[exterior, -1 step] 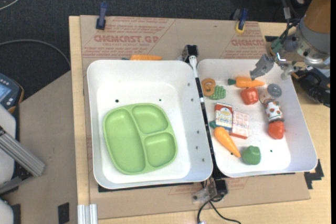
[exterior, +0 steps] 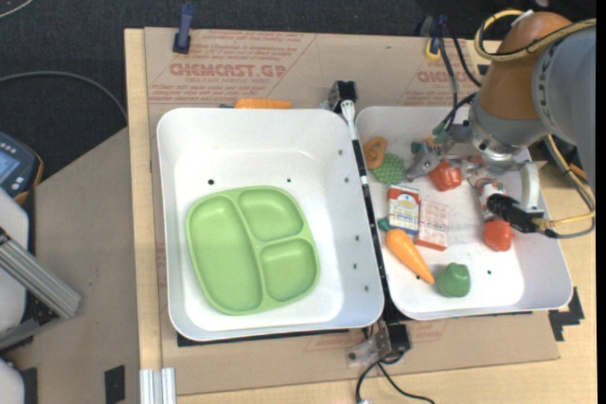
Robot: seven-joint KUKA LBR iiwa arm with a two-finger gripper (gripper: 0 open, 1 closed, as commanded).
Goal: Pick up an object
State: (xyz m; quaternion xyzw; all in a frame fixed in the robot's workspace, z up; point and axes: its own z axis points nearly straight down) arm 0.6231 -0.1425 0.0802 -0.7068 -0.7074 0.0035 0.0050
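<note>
The arm is reaching into the right-hand bin, its gripper hanging over a red toy at upper centre-right; I can't tell its opening. It should be descending squarely. Two bins, one green tray, one carrot.

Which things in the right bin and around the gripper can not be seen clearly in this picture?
- Gripper: too small and cluttered in the camera view to tell its state.
- Red object beside it: partly covered, grasp uncertain.
- Red item: partly behind a black cable.
- Orange piece: hidden behind the left bin rim.
</note>
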